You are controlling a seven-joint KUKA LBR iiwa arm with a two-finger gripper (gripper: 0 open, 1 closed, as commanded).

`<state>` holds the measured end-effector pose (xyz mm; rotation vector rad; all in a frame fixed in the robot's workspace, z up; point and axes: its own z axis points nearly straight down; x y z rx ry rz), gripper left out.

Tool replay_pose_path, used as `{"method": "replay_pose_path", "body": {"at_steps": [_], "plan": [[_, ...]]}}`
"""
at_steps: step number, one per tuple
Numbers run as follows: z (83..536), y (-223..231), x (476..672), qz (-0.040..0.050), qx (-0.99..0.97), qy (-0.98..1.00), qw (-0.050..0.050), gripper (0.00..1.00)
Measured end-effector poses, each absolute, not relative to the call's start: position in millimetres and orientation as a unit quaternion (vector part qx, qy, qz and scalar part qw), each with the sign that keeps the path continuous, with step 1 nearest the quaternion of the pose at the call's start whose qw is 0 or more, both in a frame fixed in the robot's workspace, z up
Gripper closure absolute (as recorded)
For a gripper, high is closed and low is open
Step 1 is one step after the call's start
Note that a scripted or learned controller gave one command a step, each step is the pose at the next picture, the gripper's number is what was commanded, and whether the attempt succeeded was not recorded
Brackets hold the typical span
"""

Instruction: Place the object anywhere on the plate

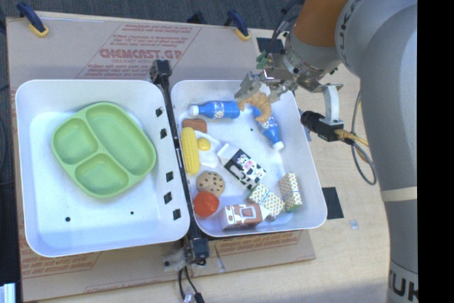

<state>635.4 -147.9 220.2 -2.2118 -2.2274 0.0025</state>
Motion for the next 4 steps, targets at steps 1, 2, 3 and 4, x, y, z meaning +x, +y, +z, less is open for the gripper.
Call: {"method": "replay_pose_path", "body": {"at_steps": [1,2,3,4], "plan": [[198.5,-73.3,639.1,0.0011,-0.705,-0.71,0.002,1.0],[312.2,22.9,630.5,-0.0012,-0.704,-0.71,0.0,1.0],[353.1,80.5,646.1,0.0007,-0.705,-0.71,0.001,1.0],[433.1,157.5,647.0,0.0003,-0.704,-0.71,0.001,1.0]]}}
